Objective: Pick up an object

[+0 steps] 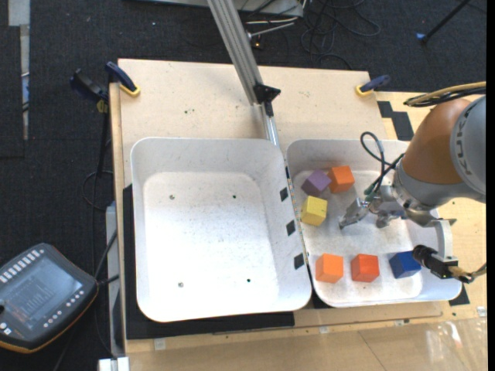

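End effector (363, 215) seemingly empty, yellow cube (314, 210) just beside, apart.

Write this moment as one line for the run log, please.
claw: over right bin, nothing held | nearest: yellow block | six blocks in right bin | pick: not yet done

Bright, even overhead light; a sharp, slightly noisy picture.

The two white bins (209, 230) come close to overexposed, their floors flat and pale with little shading, while the dark carpet (54, 168) around the counter (193, 99) falls near black and loses detail. Shadows are soft and short: a faint one lies under the arm (441, 161) on the right bin's floor, and the small cubes (314, 210) cast hardly any. A glossy patch glares at the lower right corner (456, 342). Focus holds across the frame, with no clear bending at the edges.
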Available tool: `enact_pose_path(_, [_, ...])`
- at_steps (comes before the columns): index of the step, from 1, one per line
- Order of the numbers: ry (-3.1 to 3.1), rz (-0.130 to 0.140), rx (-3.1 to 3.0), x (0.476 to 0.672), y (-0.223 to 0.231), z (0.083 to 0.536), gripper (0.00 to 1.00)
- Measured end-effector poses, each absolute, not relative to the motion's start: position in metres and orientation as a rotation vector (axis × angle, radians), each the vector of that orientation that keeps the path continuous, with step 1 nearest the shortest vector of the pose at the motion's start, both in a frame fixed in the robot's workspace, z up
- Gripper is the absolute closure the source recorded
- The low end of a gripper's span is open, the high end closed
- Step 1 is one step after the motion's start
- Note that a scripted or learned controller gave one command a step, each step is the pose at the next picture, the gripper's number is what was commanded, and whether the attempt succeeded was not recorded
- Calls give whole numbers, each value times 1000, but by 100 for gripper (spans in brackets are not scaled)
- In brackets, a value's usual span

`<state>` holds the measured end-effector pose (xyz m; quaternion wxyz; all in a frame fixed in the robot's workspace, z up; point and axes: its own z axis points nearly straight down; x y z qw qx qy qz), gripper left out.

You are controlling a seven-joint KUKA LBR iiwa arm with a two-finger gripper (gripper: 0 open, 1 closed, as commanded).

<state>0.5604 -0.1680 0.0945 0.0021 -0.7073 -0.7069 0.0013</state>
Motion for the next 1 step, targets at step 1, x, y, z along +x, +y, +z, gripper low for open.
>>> enact_pose_path(1, [-2221, 0, -2223, 562, -169, 108, 100])
